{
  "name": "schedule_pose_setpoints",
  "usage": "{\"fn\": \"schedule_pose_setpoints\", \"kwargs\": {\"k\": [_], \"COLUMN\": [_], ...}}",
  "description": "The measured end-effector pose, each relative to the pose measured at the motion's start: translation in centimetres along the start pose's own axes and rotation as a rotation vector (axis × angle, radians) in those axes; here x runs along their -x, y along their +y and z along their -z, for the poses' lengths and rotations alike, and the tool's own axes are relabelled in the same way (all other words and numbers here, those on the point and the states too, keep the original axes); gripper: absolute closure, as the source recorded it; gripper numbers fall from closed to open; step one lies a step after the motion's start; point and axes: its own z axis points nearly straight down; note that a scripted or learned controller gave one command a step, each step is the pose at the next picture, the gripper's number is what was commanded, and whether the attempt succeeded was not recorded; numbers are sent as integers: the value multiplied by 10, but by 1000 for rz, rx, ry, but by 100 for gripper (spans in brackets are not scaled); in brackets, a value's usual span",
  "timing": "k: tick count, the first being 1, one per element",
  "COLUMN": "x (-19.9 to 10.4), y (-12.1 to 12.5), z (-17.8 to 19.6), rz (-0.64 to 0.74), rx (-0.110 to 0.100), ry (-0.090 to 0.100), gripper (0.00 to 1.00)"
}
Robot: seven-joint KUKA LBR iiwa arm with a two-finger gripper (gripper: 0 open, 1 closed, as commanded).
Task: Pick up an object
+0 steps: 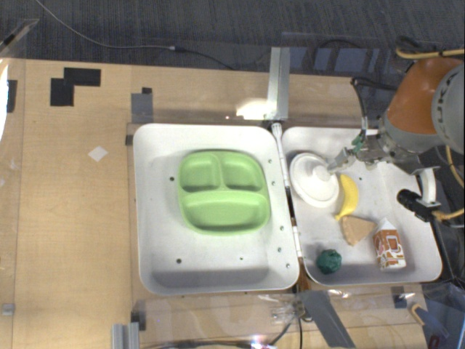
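From my remote station, two white bins sit side by side on the wooden tabletop (pixel 73 217). The left bin (pixel 152 195) holds a green divided plate (pixel 221 191). The right bin (pixel 429 260) holds a white bowl (pixel 314 179) beside the plate's bin, a banana (pixel 348 197) just right of the bowl, a tan wedge (pixel 357 230) below the banana, a small carton (pixel 389 246) right of the wedge, and a dark green ball (pixel 329 261) below the bowl. My arm (pixel 421 111) leans over the right bin; its hand (pixel 361 151) hangs just above the banana, and I cannot tell how far open it is. Dark carpet (pixel 182 6) lies beyond the tabletop.
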Motion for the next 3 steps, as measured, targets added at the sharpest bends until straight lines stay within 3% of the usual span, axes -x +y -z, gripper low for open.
{"fn": "schedule_pose_setpoints", "kwargs": {"k": [2, 3], "x": [0, -5], "y": [-5, -20], "z": [-1, -25], "rz": [-73, -33], "rx": [4, -39], "ry": [0, 12], "gripper": [0, 0]}}
